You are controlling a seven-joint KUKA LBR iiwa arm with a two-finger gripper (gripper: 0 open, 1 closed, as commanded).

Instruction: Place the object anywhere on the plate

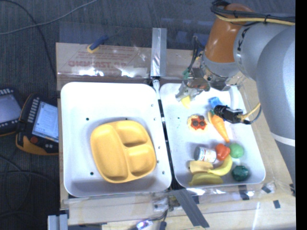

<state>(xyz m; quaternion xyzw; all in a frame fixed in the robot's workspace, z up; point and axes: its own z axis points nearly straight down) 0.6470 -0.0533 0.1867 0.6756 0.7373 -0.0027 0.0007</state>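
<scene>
Two shallow white bins sit side by side. The left bin holds one yellow divided plate. The right bin holds about nine small items: one blue piece at 12 o'clock, one orange carrot, one orange-and-black toy, one small can, one red piece, two green pieces and two yellow bananas at 6 o'clock.

Teach pendant lies on grey carpet left of the tabletop, screen lit. Black cable loops across the floor above it. Crinkled clear plastic sheet sits behind the bins, a blue-yellow item on it.
</scene>
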